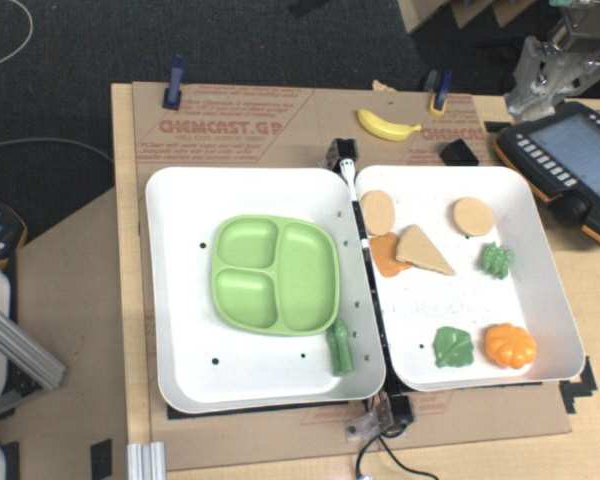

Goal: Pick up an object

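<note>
Nothing is lifted yet: the gripper (558, 63) hangs by the far right corner, its grip I cannot tell, well apart from the orange pumpkin (510, 345) lying in the right bin (552, 286), so next, I reckon, it must descend squarely over one piece.
</note>
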Controlling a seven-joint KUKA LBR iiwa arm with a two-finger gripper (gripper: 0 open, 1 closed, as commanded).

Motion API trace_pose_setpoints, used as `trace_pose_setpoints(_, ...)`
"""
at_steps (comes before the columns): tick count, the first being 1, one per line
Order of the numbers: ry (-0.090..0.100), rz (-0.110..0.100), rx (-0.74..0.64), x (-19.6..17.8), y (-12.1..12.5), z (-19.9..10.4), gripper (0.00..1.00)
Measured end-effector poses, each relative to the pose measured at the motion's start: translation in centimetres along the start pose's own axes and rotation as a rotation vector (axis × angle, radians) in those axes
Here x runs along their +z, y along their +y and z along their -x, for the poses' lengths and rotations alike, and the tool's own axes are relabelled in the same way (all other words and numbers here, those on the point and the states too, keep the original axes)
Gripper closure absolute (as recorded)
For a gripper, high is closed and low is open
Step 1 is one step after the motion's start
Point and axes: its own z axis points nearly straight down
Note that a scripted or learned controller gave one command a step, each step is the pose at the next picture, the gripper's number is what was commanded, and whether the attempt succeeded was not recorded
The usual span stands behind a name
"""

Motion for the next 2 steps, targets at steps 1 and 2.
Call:
trace_pose_setpoints(1, -0.001, 0.004, 0.000, -1.1, 0.1, 0.0, 1.00)
trace_pose_setpoints(2, -0.001, 0.007, 0.000, -2.1, 0.2, 0.0, 1.00)
